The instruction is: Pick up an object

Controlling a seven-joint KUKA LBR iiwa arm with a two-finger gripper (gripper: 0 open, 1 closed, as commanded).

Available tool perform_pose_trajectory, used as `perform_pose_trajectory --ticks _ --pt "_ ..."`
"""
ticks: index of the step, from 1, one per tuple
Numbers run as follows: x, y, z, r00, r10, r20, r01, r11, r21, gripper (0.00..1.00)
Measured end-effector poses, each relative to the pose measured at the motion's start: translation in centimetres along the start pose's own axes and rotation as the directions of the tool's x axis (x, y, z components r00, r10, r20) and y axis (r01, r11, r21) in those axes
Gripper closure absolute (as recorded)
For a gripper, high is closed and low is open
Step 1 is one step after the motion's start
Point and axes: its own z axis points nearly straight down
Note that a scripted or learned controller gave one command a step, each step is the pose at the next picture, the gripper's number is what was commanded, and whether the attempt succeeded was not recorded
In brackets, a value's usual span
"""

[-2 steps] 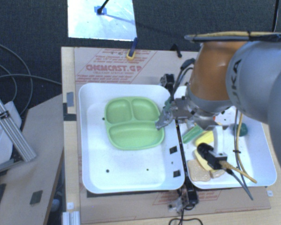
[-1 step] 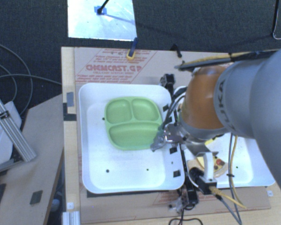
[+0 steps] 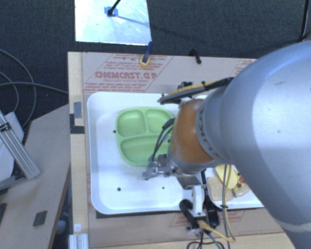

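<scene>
Arm: grey arm with orange band reaches in from the right and hangs over the seam between the two bins.
Gripper: the gripper body sits low over the left bin, at the lower right edge of the green plate.
Finger state: cannot be determined; the wrist blocks the view of them.
Candidate object: green divided plate, lying flat on the left bin floor, just beside or partly under the gripper body. Contact cannot be confirmed.
Other objects: yellow and tan items in the right bin, behind the gripper on the arm side, partly hidden.
Progress: judged as approach or grasp attempt. No object is seen lifted.
Remaining: secure a grasp, raise the object clear of the bin floor.
</scene>
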Motion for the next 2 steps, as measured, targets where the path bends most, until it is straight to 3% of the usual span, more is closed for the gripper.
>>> perform_pose_trajectory --ticks 1,2 --pt "0.5 9.6 -0.4 1.000 -0.001 0.000 0.001 1.000 -0.002 0.00" --pt "-4.9 15.7 -11.3 1.000 0.008 0.002 -0.008 1.000 -0.016 0.00"
